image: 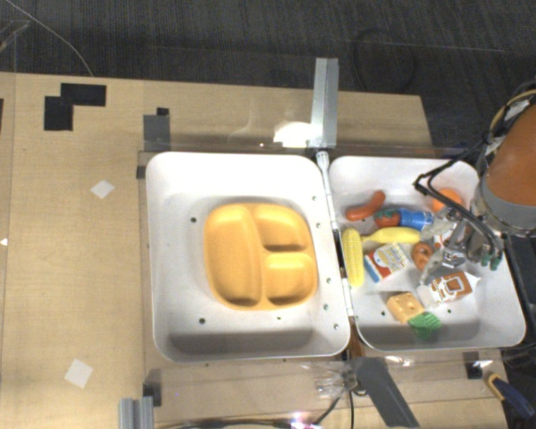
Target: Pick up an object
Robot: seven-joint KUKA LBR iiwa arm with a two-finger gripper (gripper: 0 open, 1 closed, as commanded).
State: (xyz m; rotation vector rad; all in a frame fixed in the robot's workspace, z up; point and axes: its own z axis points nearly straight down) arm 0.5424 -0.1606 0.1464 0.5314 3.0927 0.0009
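The right white bin [511, 318] holds several toy foods. Among them are a red sausage [366, 207], a blue bottle [409, 217], a yellow banana [391, 237], a corn cob [353, 257] and a red-and-white packet [390, 259]. A small orange piece [422, 254], a brown-and-white carton [452, 287], a cheese wedge [404, 307] and a green piece [425, 323] also lie there. My gripper [453, 253] hangs low over the right half of this bin, just right of the orange piece and just above the carton. Its tips are lost in the clutter.
The left white bin [161, 239] holds a yellow compartment tray [255, 253]. A metal post [325, 105] stands behind the seam between the bins. My arm's orange band [523, 164] looms over the right bin's far right corner. Wooden bench [62, 266] spreads to the left.
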